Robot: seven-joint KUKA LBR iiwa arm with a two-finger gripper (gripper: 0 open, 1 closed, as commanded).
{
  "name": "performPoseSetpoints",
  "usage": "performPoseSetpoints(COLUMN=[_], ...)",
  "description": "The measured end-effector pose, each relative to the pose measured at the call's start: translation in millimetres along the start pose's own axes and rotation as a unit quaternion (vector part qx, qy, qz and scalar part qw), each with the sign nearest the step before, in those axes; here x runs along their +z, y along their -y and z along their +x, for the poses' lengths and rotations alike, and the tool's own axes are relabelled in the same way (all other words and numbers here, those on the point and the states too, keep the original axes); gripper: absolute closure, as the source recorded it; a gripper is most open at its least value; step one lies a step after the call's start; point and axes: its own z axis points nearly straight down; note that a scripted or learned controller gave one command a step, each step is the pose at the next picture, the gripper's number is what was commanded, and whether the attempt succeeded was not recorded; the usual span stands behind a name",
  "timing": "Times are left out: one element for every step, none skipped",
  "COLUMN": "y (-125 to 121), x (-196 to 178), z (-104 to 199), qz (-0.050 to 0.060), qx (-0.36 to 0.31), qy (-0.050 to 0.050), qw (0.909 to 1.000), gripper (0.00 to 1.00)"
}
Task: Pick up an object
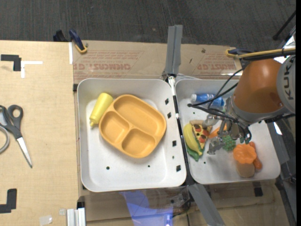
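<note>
Bright, even light falls from overhead, and the 2 white bins (127, 175) come close to washing out. Shadows stay soft and short under the yellow tray (133, 125). The dark floor (117, 8) at top is dim. Focus is fair; small things around the arm (261, 91) look slightly soft.

an orange divided plate (133, 131) and a yellow bottle (99, 108) lie in the white left bin (94, 173). the right bin (207, 173) has a yellow banana (190, 138), a green broccoli (228, 142), an orange cup (244, 155) and a blue bottle (203, 98).
</note>
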Motion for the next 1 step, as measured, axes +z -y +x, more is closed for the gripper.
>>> performPoseSetpoints(y=[39.6], x=[-0.5], z=[61.5], qz=[0.001], qx=[-0.078], qy=[0.001], qw=[0.9970], gripper=[0.00])
